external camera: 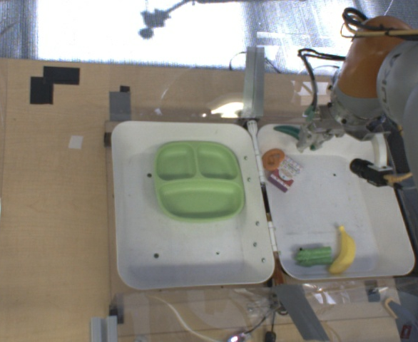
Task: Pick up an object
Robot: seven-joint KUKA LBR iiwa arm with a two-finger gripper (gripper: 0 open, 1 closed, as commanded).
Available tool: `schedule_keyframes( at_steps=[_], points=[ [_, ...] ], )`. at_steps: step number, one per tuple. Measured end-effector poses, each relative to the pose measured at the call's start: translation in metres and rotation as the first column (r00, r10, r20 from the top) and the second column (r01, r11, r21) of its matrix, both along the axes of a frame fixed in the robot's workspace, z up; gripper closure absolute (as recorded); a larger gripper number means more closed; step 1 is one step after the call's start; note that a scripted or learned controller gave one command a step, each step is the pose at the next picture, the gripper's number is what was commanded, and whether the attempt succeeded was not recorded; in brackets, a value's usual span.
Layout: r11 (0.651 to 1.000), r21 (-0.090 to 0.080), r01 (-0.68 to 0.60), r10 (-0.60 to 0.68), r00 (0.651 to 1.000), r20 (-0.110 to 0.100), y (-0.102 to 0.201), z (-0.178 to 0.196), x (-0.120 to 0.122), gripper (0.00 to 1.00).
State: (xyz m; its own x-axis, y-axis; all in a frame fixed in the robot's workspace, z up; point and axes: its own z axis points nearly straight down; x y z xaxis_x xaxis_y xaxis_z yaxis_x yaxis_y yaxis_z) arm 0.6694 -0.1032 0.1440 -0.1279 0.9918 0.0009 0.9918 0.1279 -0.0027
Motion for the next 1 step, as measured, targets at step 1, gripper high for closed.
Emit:
schedule_keyframes(
  at_steps=[1],
  points=[
    [1.0,0.0,0.006,-0.006,1.0,0.009,0.0677,0.0428,0.0008,1.0]
  ],
)
